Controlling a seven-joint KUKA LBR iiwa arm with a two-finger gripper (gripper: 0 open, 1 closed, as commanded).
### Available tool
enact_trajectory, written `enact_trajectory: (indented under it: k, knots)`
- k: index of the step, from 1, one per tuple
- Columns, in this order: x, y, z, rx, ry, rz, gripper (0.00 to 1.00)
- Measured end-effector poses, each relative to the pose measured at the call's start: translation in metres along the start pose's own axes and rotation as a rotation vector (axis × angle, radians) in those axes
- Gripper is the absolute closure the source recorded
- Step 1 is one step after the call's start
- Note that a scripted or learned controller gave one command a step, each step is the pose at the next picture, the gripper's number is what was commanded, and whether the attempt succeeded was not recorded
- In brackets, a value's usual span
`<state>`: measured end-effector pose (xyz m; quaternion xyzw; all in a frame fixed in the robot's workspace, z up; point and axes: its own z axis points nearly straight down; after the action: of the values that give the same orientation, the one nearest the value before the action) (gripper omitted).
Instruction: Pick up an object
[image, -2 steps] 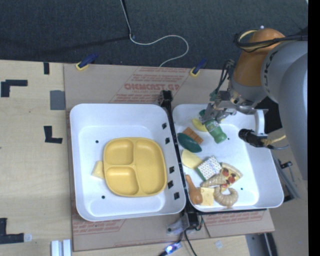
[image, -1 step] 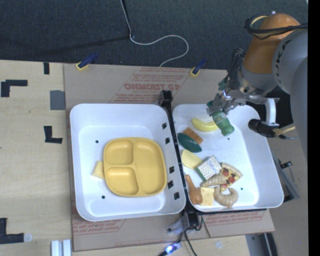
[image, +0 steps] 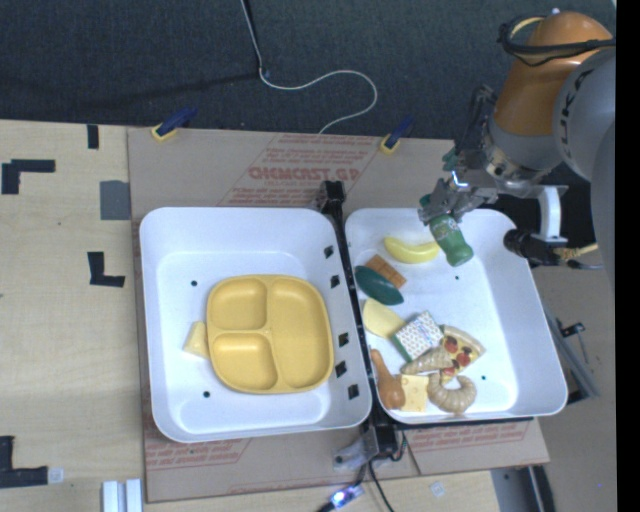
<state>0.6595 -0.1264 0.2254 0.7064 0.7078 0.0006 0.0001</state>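
My gripper (image: 442, 212) hangs over the back of the right bin (image: 520, 330), shut on a small green bottle (image: 453, 243) that tilts down from its fingers above the bin floor. Just left of the bottle lies a yellow banana (image: 410, 250). Toward the front of the bin lie an orange piece (image: 386, 271), a dark green piece (image: 380, 289), a pale yellow wedge (image: 379, 319), a checkered block (image: 418, 335), a pizza slice (image: 460, 348), a sausage (image: 387, 380) and a curled tan shrimp (image: 452, 396).
The left bin (image: 165, 300) holds a yellow divided plate (image: 270, 333) and a yellow wedge (image: 194, 341) beside it. A black divider (image: 345, 300) runs between the bins. The arm's orange band (image: 545, 80) is at the upper right. A cable (image: 310, 80) lies behind the bins.
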Motion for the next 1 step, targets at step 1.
enact_trajectory:
  k: [1]
  knots:
    - [0.0496,-0.0151,-0.0031,0.003,0.001,-0.004,1.00]
